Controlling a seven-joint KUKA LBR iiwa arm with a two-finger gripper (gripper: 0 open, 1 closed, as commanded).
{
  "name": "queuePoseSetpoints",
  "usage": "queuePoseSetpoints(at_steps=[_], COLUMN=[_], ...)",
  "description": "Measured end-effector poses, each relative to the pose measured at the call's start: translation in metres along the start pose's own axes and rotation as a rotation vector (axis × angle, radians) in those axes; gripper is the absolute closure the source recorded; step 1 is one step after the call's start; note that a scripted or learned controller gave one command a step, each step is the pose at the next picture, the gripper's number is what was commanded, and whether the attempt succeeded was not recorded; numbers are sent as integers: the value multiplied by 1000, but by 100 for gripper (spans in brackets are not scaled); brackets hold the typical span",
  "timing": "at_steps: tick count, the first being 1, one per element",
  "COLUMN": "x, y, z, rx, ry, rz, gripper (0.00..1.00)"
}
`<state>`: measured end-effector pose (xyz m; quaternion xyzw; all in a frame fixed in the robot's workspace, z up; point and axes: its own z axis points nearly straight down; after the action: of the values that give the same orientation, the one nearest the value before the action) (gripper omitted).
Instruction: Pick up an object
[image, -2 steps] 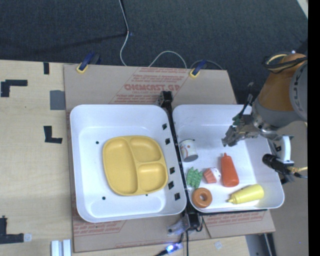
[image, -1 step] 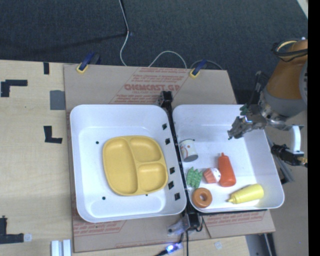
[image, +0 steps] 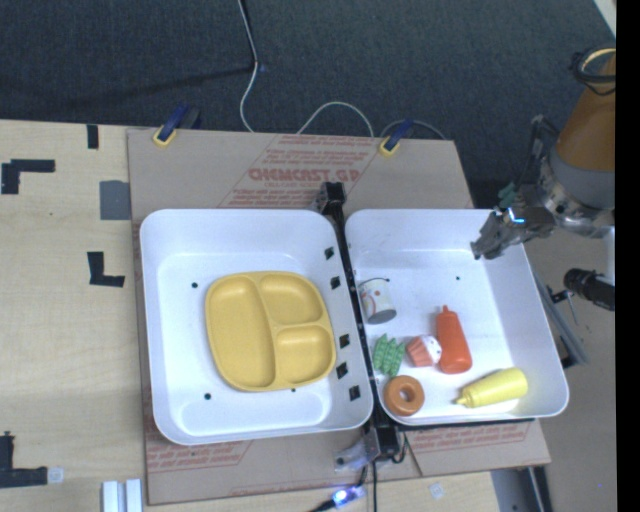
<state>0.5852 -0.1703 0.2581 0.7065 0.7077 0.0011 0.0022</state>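
The yellow divided plate (image: 270, 330) lies alone in the left bin (image: 165, 250). Right of it, across the bin wall, sit a small cup (image: 377, 299), green toy (image: 388, 353) and orange ring (image: 405, 395). The orange bottle (image: 453, 340), just right of those, looks light, stiff and smooth; grip across its body. The yellow bottle (image: 493, 388) lies near. The gripper (image: 490, 240) hovers over the right bin's far corner; I cannot tell how its jaws stand.
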Motion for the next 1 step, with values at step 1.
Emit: queuePoseSetpoints(at_steps=[1], x=[60], y=[-8], z=[1], rx=[6], ry=[2], rz=[-3], gripper=[100])
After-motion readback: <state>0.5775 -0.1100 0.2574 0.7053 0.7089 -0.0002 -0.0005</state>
